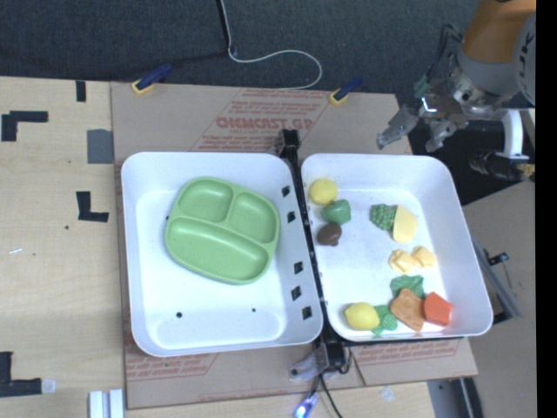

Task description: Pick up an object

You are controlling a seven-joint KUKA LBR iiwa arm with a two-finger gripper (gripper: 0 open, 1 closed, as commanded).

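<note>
Gripper [416, 129], upper right, above the bin [452, 185] rim; jaws spread wide, holding nothing. Toys [409, 307] crowded at lower right. Risk: jaws striking neighbours.

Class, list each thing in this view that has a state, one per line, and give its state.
Gripper: open, holding nothing, above the right bin's far rim.
Green plate: right way up in the left bin, nothing on it.
Toy foods: lying loose in the right bin.
</note>
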